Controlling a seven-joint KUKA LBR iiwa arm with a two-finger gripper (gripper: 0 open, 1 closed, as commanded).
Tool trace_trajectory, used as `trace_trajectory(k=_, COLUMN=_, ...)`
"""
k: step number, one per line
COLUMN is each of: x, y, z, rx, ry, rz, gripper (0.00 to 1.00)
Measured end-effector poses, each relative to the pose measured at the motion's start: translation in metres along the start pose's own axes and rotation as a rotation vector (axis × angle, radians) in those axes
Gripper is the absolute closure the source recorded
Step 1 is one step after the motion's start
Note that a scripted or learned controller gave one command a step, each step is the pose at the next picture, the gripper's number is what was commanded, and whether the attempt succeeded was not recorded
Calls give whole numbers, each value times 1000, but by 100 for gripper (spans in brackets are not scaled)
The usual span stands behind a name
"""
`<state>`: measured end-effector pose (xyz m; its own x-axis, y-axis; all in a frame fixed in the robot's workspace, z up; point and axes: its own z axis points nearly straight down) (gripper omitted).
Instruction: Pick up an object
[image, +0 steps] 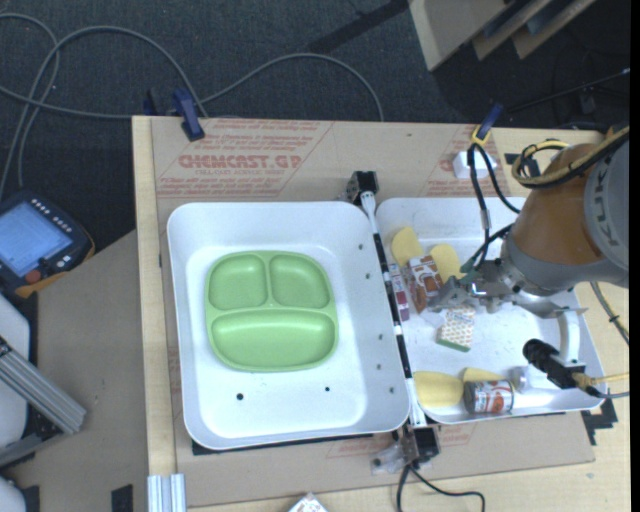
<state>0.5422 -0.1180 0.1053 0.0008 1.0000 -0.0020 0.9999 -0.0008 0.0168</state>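
left bin (190, 330): green divided plate (270, 310) | right bin (585, 345): can (490, 397), sponge (458, 328) | gripper (462, 290): cannot tell whether open

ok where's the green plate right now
The green plate lies in the left bin, about in its middle, across the divider from the right bin where the other items are.

Bench (300, 160), seemingly cardboard-topped, bears two white bins (190, 300)
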Motion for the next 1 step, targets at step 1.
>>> trace_trajectory(k=1, x=6, y=46, z=7, rx=-6, ry=0, rz=-1, gripper=0)
